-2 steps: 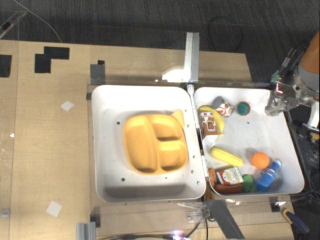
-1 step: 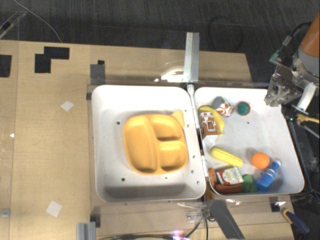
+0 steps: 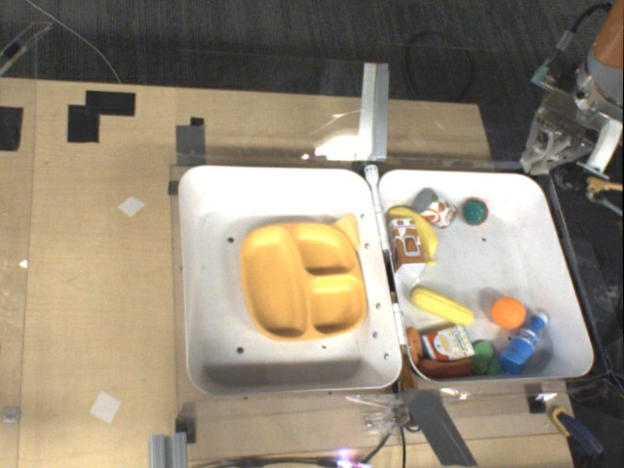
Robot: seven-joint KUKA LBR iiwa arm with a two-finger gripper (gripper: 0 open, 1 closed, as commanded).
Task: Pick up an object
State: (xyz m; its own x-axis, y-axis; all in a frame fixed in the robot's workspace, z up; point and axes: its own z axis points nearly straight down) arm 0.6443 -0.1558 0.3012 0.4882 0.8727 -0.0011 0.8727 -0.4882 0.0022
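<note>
Yellow divided tray (image 3: 297, 279) in white left bin (image 3: 210, 261); right bin (image 3: 546, 252) w/ orange ball (image 3: 507, 312), teal ball (image 3: 474, 212), blue bottle (image 3: 523, 343), yellow corn (image 3: 442, 306); tan tabletop (image 3: 88, 291).

Even, fairly bright overhead light. Strong glare whitens the table (image 3: 292, 135) just beyond the bins' far edge, beside the metal post (image 3: 374, 110). The left bin (image 3: 210, 261) holds soft shadow along its near wall. Detail is slightly soft and grainy throughout.
</note>
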